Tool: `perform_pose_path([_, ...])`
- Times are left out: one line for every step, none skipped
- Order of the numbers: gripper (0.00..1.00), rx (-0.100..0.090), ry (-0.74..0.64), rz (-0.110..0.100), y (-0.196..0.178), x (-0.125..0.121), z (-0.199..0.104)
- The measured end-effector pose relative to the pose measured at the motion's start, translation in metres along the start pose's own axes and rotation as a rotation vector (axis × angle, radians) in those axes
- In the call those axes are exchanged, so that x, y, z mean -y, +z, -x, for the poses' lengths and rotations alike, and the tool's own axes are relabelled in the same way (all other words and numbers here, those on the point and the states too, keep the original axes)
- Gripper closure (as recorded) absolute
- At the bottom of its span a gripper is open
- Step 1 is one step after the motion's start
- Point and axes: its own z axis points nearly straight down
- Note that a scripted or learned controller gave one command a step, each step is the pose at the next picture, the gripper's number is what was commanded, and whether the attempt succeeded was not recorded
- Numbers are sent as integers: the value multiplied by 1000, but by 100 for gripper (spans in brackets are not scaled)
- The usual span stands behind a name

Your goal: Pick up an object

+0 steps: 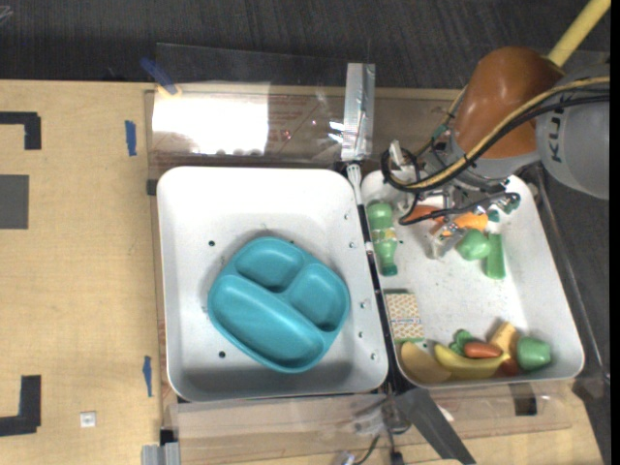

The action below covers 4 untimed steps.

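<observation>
My gripper (448, 229) reaches down into the upper part of the right bin (552, 260), under the orange wrist band and a bundle of cables. Right beside it lie an orange toy piece (472, 222) and a green toy piece (475, 247), with a longer green piece (497, 261) just to their right. I cannot tell whether the gripper touches any of them. Two light green toys (381, 217) (387, 255) lie along the bin's left wall.
At the right bin's front edge sits a pile: a yellow banana (448, 358), a red piece (481, 350) and a green piece (534, 354). A patterned square (404, 308) lies near them. The left bin (184, 201) holds a teal divided plate (279, 301).
</observation>
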Motion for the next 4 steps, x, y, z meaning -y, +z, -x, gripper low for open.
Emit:
perform_pose_path([0,0,-106,0,-2,-27,-44])
perform_pose_path([0,1,-337,0,-2,-25,-83])
perform_pose_path([100,12,-336,-4,-13,-26,-77])
perform_pose_path([100,-1,-396,2,-106,-59,-111])
